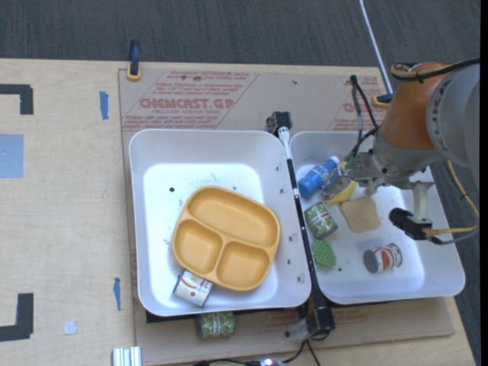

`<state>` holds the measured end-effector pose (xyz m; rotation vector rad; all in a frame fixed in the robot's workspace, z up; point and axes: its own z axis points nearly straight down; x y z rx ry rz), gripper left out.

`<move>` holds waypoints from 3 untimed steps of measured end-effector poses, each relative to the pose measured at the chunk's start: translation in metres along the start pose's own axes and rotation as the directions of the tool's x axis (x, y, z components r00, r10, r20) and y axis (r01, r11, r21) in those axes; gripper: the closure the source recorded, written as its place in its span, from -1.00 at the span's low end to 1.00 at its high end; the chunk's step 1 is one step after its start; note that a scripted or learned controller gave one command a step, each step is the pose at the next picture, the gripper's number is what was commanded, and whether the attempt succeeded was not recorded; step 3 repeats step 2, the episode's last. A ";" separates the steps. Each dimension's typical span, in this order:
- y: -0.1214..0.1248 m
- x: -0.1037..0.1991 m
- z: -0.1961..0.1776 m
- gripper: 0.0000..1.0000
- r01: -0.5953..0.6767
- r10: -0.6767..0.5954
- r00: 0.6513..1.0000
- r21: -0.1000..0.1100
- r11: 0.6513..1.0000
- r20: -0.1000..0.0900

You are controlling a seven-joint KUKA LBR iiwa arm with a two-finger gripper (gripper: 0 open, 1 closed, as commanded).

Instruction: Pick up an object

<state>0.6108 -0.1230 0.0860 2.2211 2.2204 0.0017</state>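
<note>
My gripper (353, 176) hangs low over the upper left part of the right bin (438, 284), under the grey wrist with the orange band. Just to its left lies a blue bottle (316, 177) with a white cap. A yellow banana-like piece (341, 194) sits right below the gripper, partly covered by it. Below that rests a tan sponge-like block (360, 216). A green-labelled can (320, 220), a green bumpy piece (325, 255) and a small red and white can (383, 258) lie further toward the bin's front.
The left bin (145, 204) holds a yellow divided plate (226, 237) and a small white can (192, 288) at its front edge. Another green can (216, 325) lies on the bench outside the bins. A black divider (297, 204) runs between the bins.
</note>
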 end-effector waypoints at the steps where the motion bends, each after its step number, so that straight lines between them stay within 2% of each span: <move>1: 0.002 -0.001 -0.012 1.00 -0.002 0.002 1.000 -0.006 1.000 0.002; 2: -0.031 0.081 -0.100 1.00 0.002 -0.002 1.000 -0.001 1.000 -0.001; 3: -0.031 0.081 -0.100 1.00 0.002 -0.002 1.000 -0.001 1.000 -0.001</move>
